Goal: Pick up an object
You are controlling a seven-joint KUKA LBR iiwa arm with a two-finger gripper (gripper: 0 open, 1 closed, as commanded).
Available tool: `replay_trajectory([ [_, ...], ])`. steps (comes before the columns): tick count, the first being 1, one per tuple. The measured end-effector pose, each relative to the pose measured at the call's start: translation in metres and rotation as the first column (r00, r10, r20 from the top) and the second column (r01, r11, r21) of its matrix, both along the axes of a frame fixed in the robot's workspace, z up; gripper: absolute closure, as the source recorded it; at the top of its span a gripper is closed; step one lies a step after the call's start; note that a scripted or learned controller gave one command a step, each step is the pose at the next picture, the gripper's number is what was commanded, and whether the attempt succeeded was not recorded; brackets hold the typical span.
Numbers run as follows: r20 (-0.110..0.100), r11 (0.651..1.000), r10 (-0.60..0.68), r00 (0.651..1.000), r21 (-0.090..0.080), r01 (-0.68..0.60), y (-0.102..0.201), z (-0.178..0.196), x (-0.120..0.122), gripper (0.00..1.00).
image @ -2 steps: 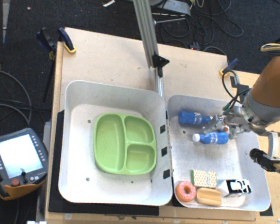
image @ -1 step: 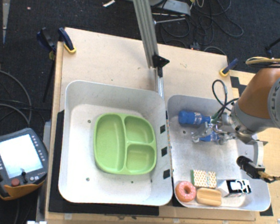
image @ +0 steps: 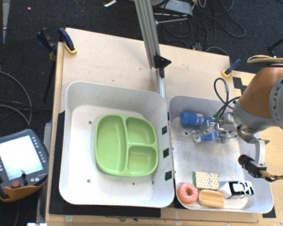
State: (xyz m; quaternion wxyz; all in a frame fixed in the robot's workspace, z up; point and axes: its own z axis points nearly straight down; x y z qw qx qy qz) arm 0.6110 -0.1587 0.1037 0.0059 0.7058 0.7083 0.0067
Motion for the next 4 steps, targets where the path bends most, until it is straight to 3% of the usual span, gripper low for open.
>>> replay_trajectory([
  [1,0.003,1.0,0.0,1.0,-0.001,0.0,0.0,0.011,0.001,1.0],
  [2,-0.013,1.0,0.0,1.0,-0.002,0.0,0.01,0.059,0.001,1.0],
  [4,-0.011,1.0,0.0,1.0,-0.003,0.0,0.009,0.155,-0.006,1.0],
])
